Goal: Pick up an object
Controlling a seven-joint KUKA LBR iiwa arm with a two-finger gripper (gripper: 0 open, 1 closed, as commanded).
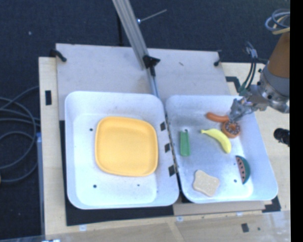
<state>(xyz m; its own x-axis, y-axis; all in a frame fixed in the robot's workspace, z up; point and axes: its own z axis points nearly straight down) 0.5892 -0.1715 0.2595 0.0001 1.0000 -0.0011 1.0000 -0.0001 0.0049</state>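
Observation:
The right bin (192, 110) holds several toy foods. An orange sausage-like piece (216, 117) lies near its far side, with a small brown round piece (233, 129) just right of it. A yellow banana (218, 139) lies in front of those. A green stick (184, 142) sits by the bin's left wall, a bread slice (206, 183) near the front, and a watermelon slice (243, 169) at the right. My gripper (237, 113) reaches in from the right and hangs over the far right part of the bin, right above the brown piece and beside the sausage's end.
The left bin (81, 105) carries a yellow square plate (126, 145). A slanted metal pole (134, 29) rises from the divider between the bins at the back. Cables (12, 130) lie on the floor at left.

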